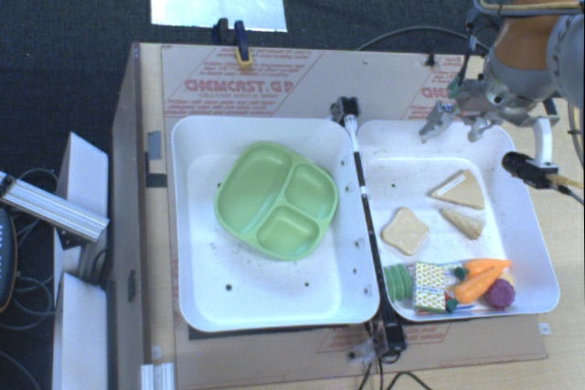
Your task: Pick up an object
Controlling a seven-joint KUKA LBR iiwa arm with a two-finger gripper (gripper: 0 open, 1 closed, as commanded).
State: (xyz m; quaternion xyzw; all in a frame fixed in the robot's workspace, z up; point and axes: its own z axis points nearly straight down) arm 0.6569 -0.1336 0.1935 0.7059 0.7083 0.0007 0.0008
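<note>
The end effector (pixel 454 121) hangs over the far edge of the right bin (pixel 528 237), its 2 fingers spread apart with nothing between them. All the loose items lie in that bin, nearer the camera than the end effector: a bread slice (pixel 405 231) near the middle divider, 2 wedge-shaped sandwich pieces (pixel 460 190) (pixel 463 222) just beyond it, and along the near wall a green pea pod (pixel 398 279), a small printed packet (pixel 430 285), an orange carrot (pixel 476 278) and a purple ball-shaped item (pixel 499 292), packed close together. The left bin (pixel 196 288) holds a green divided plate (pixel 277 200) with 3 compartments. Both bins sit on the counter (pixel 274 78).
</note>
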